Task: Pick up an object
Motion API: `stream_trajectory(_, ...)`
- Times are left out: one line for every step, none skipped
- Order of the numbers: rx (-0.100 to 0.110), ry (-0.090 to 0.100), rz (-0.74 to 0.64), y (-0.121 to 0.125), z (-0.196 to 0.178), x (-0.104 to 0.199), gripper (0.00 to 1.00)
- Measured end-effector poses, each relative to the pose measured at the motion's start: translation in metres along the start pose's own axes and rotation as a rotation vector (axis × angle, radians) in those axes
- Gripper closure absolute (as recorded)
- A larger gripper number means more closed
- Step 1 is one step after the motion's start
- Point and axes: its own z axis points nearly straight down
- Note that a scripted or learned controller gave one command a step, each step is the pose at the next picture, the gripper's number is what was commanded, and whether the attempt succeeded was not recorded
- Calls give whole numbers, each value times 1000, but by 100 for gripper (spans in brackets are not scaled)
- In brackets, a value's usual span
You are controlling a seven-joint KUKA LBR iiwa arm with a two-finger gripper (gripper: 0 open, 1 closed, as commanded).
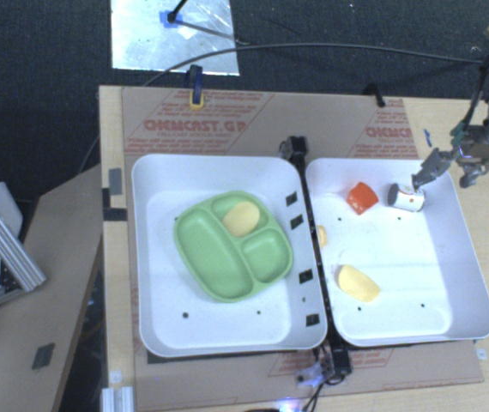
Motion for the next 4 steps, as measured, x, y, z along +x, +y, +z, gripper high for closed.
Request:
stream_trajectory(-10,-2,-2,2,-6,0,0)
stream_trajectory(-7,-2,-1,1,36,0,0)
stream_trajectory(-6,-1,0,10,93,-3,0)
stream_trajectory(-6,-1,0,1,146,-8,0)
